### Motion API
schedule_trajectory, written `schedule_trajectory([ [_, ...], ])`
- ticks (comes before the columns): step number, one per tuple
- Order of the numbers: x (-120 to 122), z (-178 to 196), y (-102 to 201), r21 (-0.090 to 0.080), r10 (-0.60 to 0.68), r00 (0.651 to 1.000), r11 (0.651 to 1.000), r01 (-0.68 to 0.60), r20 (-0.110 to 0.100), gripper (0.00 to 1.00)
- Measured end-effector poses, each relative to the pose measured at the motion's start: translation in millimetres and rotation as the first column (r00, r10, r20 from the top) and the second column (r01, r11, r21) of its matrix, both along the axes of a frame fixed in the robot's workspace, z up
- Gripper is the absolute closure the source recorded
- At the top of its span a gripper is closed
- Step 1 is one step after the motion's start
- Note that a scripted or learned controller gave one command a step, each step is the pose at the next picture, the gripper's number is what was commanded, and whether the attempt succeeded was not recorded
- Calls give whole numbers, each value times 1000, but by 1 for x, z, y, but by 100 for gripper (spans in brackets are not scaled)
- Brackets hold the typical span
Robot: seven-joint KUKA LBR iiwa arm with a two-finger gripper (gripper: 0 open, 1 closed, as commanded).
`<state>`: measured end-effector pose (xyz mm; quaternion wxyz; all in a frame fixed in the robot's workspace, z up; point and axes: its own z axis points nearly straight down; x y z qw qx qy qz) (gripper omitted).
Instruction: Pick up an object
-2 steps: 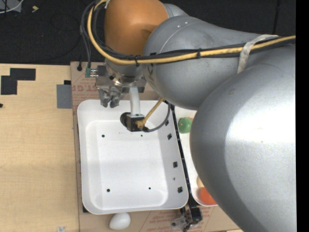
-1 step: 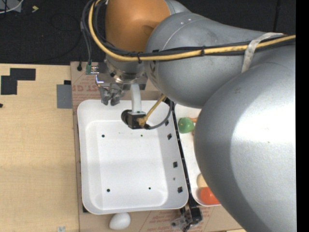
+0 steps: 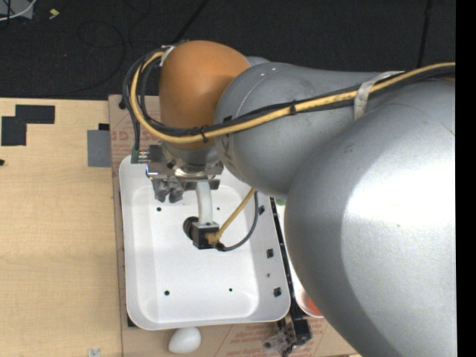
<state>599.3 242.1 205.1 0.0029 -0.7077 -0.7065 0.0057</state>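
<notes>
- Arm: grey KUKA arm (image 3: 357, 162) reaches in from view-right and takes up most of the upper-right area. Its orange band (image 3: 197, 80) sits above the wrist, over the far end of the near bin.
- Gripper (image 3: 168, 193): points down inside the shallow white plastic bin (image 3: 145, 274), at the bin's far end, closer to the view-left wall.
- Gripper state: cannot tell whether released or clenched. The tip is seen from above and is partly masked by the wrist. Contact w/ the bin floor: cannot tell.
- Bin floor: white, w/ a few small dark dots spread across it.
- Task obj.: small white egg-shaped object (image 3: 184, 340) lies outside the bin, just beyond its near rim, at the edge of the brown printed cardboard sheet (image 3: 245, 337). It is well apart from the gripper.
- Second white bin (image 3: 296, 292): only a sliver of rim is seen under the arm, view-right of the first bin. An orange patch (image 3: 311, 306) shows beside it; identity cannot be told.
- Bench: pale wood-grain surface (image 3: 52, 222), view-left of the bin, carries black angular patches (image 3: 30, 119) and a grey rectangle (image 3: 97, 147).
</notes>
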Motion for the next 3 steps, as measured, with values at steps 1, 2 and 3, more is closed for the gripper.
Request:
schedule_trajectory([
  [1, 46, 31, 2, 4, 6, 1000, 1000, -6, 14, 100],
  [2, 44, 47, -5, 3, 3, 1000, 1000, -3, 11, 100],
  [3, 45, 45, 1, 3, 3, 1000, 1000, -3, 10, 100],
])
